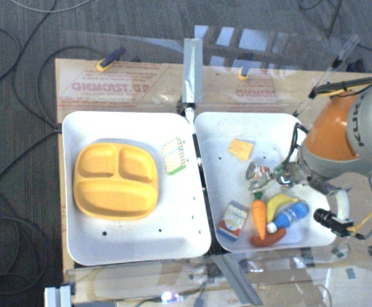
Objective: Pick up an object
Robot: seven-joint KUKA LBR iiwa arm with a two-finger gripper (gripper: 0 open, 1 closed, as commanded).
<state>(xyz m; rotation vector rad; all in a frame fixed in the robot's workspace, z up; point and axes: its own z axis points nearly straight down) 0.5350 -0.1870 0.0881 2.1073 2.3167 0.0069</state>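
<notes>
My gripper (261, 176) hangs low over the middle of the right bin (221, 133), its metal tip just above the cluster of toys. Right below it lie an orange carrot (258, 218), a yellow banana (280, 203), a blue bottle (291, 215) and a red sausage (267, 238). A small juice carton (234, 220) rests left of the carrot. A yellow cheese slice (240, 149) lies apart, further back in the bin. I see nothing lifted by the gripper.
The left bin (109, 123) holds a yellow divided tray (116, 180) and a small green-and-white card (173, 156) against the inner wall. The arm's orange band (333, 133) and grey wrist overhang the right bin's right side.
</notes>
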